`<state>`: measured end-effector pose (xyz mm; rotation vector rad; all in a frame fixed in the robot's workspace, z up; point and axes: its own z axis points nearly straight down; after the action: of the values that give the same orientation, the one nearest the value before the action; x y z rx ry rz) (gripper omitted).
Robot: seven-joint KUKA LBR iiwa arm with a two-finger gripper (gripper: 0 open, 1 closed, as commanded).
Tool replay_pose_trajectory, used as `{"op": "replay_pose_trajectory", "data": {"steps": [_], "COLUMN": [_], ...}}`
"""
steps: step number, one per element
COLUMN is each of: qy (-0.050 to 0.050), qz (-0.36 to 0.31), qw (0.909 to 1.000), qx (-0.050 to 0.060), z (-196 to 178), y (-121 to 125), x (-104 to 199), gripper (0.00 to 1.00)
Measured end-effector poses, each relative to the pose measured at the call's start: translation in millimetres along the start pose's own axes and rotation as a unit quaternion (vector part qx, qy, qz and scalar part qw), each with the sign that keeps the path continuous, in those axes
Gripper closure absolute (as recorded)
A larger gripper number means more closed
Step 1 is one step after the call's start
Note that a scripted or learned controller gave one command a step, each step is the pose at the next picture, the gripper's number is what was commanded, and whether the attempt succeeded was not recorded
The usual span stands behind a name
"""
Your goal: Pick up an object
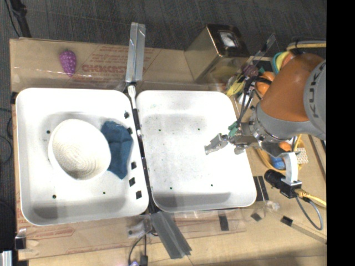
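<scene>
In the left bin (33, 204) lies a round white woven hat (80, 148) with a crumpled blue cloth (117, 147) touching its right side. My gripper (215, 145) hovers over the right part of the right bin (188, 201), pointing left, well away from both objects. Nothing shows between its fingers.
A purple object (68, 61) lies on the cardboard behind the left bin. A brown box (217, 47) stands behind the right bin. Cables and small coloured items crowd the bench at the right. A metal divider (135, 54) runs between the bins.
</scene>
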<state>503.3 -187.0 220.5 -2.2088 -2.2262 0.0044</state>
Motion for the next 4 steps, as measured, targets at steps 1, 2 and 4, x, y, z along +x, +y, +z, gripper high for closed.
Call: {"op": "replay_pose_trajectory", "data": {"steps": [1,2,4], "qy": [-0.001,-0.002,-0.002], "qz": [0.006,-0.063,-0.200], "qw": [1.0000,0.9980,0.9798], "qx": [-0.003,-0.002,-0.002], "z": [-77,-118,-122], "y": [17,18,54], "x": [-23,-19,-23], "gripper": [0.00,0.00,0.00]}}
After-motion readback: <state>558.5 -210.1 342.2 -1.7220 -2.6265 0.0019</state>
